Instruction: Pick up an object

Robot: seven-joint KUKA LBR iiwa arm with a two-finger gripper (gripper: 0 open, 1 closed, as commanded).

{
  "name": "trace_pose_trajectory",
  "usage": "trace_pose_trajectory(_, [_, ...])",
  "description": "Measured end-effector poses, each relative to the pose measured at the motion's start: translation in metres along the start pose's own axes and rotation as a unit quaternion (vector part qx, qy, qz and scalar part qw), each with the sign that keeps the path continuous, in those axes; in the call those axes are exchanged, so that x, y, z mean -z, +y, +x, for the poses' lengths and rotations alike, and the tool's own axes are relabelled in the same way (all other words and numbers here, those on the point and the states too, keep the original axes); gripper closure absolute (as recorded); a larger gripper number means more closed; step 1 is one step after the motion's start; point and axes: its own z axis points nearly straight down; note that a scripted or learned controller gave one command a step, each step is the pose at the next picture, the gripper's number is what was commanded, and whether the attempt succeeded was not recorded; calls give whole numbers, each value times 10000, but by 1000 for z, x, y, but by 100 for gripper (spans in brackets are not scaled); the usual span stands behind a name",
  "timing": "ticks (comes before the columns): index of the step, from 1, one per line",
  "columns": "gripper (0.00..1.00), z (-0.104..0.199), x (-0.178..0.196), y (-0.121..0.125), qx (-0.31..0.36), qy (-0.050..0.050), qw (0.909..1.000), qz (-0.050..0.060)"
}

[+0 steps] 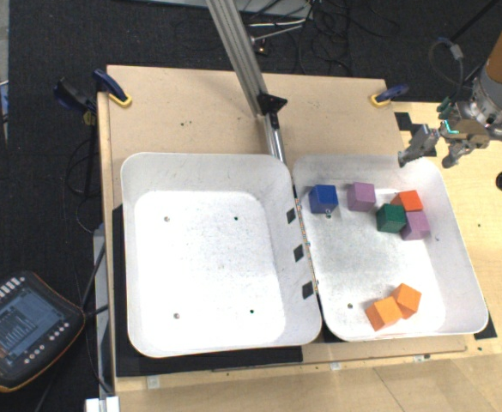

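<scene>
Orange block (410, 200) below open hand (432, 150).

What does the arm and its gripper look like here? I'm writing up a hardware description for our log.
The arm enters at the right edge, with an orange band above a grey wrist section. A dark cable loops out beside it. The gripper is grey metal with two dark fingers and a small teal-green spot on its body.
</scene>
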Motion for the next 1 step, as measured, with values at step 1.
trace_pose_trajectory(1, [0, 0, -43, -3, -13, 4, 10000, 18])
